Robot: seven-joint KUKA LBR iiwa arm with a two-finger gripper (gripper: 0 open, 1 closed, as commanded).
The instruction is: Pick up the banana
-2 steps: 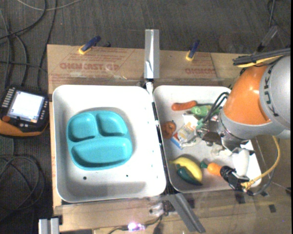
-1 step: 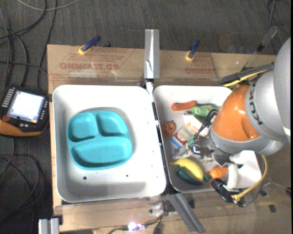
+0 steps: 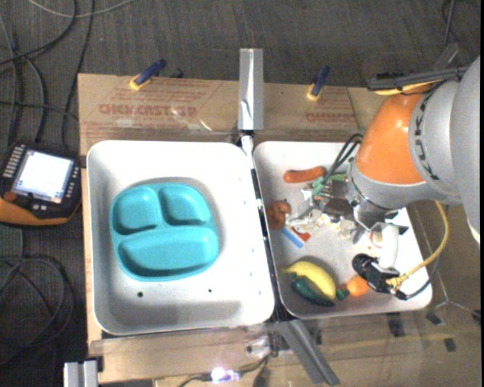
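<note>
Banana [image 3: 315, 279]: yellow, short and curved, lying flat in the right bin [image 3: 419, 301] close to its front wall; nothing grips it.
Green thing [image 3: 316, 294]: dark, tucked against the banana's front side, touching it.
Orange bit [image 3: 356, 286]: small, just right of the banana.
Hand [image 3: 321, 202]: low over the middle of the right bin, behind the banana and apart from it, among small bits; from here I cannot tell if it is wide or narrow.
Arm [image 3: 403, 147]: comes in from the right and bends down over the bin's back right part, orange band uppermost.
Sausage [image 3: 305, 174]: reddish, near the back wall, behind the hand.
Brown lump [image 3: 281, 210]: by the bin's left wall.
Left bin [image 3: 105, 297]: holds a teal tray [image 3: 165, 228].
Counter [image 3: 97, 103]: brown, carrying both bins.
</note>
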